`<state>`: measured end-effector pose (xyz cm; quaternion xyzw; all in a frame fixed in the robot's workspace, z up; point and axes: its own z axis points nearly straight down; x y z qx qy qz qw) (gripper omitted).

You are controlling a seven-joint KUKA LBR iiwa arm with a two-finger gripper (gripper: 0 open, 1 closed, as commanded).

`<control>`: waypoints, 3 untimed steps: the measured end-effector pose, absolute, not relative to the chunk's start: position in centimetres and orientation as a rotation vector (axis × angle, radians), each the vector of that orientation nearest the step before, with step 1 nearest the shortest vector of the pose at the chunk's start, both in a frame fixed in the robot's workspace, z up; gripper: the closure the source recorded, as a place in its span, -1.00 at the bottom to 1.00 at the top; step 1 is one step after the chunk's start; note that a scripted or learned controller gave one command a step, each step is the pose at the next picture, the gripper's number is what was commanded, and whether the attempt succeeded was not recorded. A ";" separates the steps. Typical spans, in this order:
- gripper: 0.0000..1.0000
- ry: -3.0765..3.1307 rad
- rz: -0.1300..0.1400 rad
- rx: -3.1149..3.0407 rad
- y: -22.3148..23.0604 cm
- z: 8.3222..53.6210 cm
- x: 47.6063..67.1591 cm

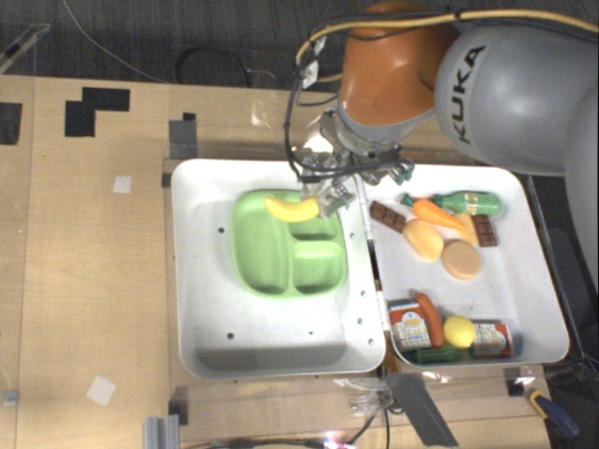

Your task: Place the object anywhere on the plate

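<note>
We see the gripper [329, 197] pinching one end of the yellow banana [291, 210] just above the green plate [281, 260], so we should lower it gently, then let go.

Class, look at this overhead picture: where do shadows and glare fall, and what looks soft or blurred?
In the camera view, soft shadow pools along the left bin near wall; mild glare brightens the arm's grey casing; the gripper beside the banana looks slightly blurred.

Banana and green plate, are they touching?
Touching. The camera view shows the banana lying across the plate's top rim, no gap showing.
</note>
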<state>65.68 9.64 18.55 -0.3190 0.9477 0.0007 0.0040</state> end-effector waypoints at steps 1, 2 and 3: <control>1.00 2.701 -0.002 -1.580 9.1 18.8 67.1; 1.00 2.317 -0.003 -2.104 12.1 17.7 66.2; -1.00 2.318 -0.003 -2.103 12.1 17.7 66.2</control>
